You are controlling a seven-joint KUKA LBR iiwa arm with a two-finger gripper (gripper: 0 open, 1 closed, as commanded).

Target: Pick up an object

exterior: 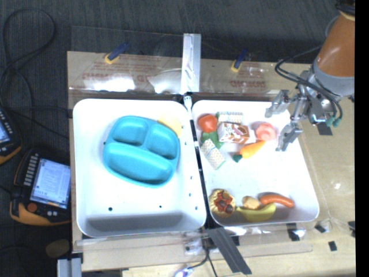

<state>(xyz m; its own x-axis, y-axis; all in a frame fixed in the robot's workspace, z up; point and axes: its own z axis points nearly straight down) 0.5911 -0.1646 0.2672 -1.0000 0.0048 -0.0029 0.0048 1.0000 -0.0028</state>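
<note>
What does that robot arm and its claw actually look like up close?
The arm is a rounded body, orange with a grey section below. Black cables loop beside it. At its end sits a gripper of bare grey metal, built from small blocks and brackets, with thin metal fingers.

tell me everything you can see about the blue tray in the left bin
The blue tray is a glossy, plastic-looking dish of rounded outline, moulded into three compartments: two smaller ones toward the far side, one long one nearer the camera. It lies flat but askew in the left bin. A yellow object peeks out at its far right edge.
</note>
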